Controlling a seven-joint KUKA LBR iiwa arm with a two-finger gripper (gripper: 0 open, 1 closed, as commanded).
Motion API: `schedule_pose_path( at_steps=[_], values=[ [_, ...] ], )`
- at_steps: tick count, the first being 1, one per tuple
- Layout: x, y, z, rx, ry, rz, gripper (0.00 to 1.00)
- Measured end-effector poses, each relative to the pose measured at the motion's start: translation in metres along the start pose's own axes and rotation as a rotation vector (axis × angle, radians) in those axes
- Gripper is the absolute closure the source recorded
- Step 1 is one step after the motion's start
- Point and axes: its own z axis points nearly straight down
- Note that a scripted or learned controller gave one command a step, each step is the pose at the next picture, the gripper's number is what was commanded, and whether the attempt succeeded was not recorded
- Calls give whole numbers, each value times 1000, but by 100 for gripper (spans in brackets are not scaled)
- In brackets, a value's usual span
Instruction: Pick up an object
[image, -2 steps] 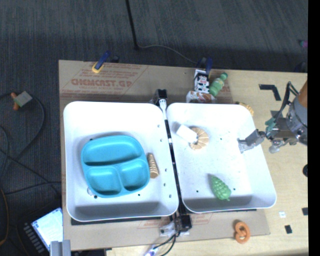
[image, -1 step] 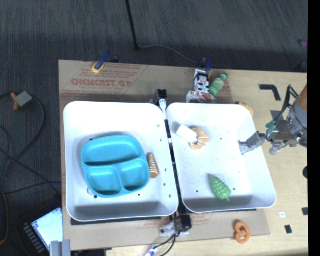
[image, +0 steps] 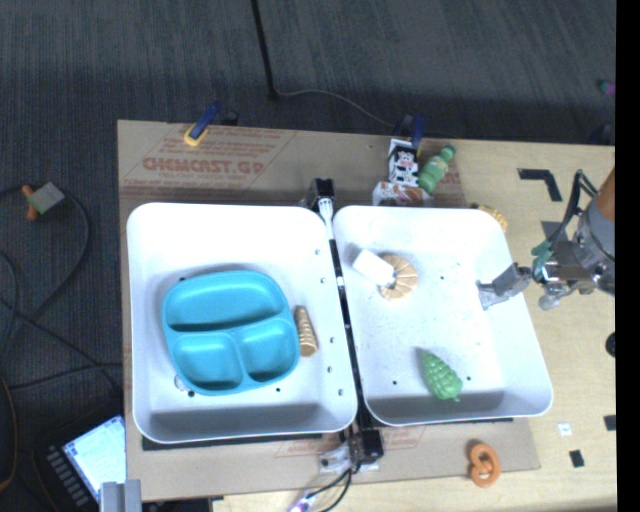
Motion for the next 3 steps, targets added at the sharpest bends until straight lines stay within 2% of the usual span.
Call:
schedule_pose_path(
  at_steps=[3],
  values=[
    [0,0,0,0,0,0,0]
  ],
)
